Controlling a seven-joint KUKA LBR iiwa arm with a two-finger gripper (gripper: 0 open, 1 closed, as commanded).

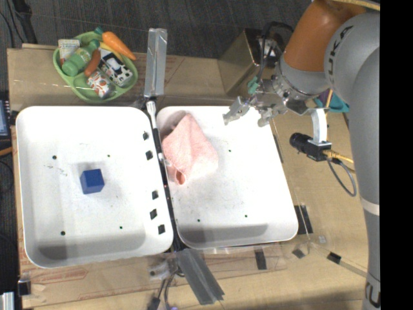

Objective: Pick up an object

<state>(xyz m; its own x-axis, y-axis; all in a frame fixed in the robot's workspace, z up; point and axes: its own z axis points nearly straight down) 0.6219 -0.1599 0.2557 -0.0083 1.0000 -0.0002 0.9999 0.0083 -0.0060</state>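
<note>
Gripper (248,112) open, empty, over the right bin's (271,212) far edge. Cloth (188,148) lies just left and nearer the camera; cube (92,180) well apart in the left bin (39,237).

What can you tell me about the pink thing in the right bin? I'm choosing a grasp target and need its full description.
The pink cloth looks like soft, fuzzy fabric, crumpled into a loose heap rather than spread flat. It lies in the right bin, in the far left part, its edge close against the bin's left wall by the divider. A darker pink fold shows at its near-left end. It rests on the bin floor; the gripper hangs apart from it, to its right.
</note>
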